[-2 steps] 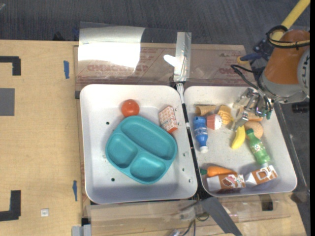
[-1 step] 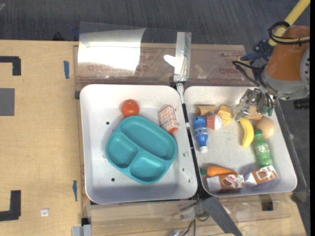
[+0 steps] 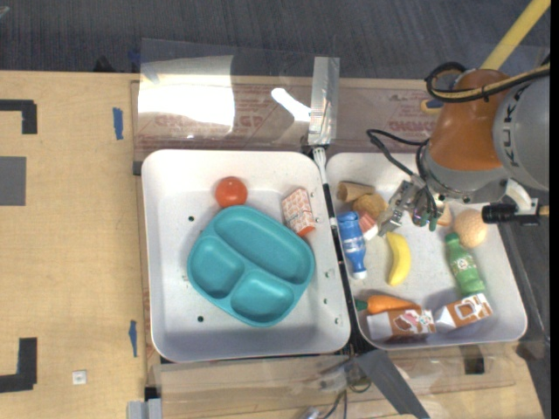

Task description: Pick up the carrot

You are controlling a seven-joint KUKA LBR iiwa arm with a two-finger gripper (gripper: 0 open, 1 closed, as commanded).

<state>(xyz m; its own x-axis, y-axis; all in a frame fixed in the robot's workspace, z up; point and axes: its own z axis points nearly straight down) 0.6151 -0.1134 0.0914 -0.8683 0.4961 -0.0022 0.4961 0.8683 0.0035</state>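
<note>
The carrot is orange with a green end and lies flat in the right bin, near its front left corner. A brown and white carton touches its front side. My gripper hangs over the back middle of that bin, well behind the carrot and a little to its right. It stands open with nothing between its fingers. A yellow banana lies between the gripper and the carrot.
The right bin also holds a blue bottle, a green bottle, a second carton, a beige ball and brown bread pieces. The left bin holds a teal divided plate, a red tomato and a small carton.
</note>
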